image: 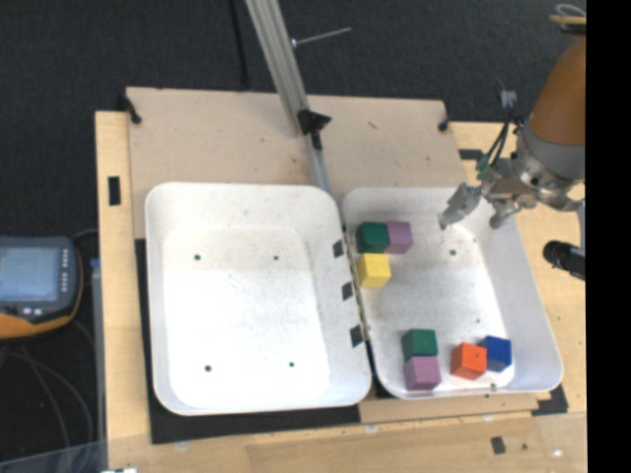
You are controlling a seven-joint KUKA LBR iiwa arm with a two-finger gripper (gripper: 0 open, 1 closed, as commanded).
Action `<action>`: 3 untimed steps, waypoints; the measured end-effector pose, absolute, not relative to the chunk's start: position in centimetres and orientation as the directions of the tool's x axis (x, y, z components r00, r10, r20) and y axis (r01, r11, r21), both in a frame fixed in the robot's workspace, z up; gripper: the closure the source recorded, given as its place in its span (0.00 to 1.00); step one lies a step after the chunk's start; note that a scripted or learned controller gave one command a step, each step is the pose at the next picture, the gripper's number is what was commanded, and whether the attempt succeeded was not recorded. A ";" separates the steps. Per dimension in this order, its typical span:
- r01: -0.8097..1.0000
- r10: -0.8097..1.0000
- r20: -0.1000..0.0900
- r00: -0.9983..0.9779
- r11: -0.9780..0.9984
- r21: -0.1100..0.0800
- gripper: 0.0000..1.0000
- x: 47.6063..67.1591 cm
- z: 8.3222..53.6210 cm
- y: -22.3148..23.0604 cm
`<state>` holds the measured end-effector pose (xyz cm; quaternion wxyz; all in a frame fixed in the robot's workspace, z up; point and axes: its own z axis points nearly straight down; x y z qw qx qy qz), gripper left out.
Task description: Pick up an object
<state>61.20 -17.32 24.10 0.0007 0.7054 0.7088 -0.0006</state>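
Observation:
The right bin (513, 264) holds several small cubes. A green cube (372, 236) and a purple cube (398, 236) touch side by side near its far left corner, with a yellow cube (374, 270) just in front of them. Near the front edge sit a green cube (419, 342), a purple cube (421, 371), an orange cube (468, 360) and a blue cube (497, 352). My gripper (480, 210) hangs above the bin's far right part, open, its fingers spread with nothing between them. It is well to the right of the far cubes.
The left bin (246, 294) lies beside the right one. A slanted metal pole (281, 62) rises from between the bins at the back. A handheld device (37, 284) rests off the bench at the left. The bins sit on a wooden bench (113, 264).

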 end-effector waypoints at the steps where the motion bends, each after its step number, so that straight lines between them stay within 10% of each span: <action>1: 1.000 1.000 0.001 0.001 -0.001 -0.008 0.00 58.5 15.1 -15.3; 3: 1.000 1.000 0.000 0.005 -0.005 0.002 0.00 58.8 15.6 -15.4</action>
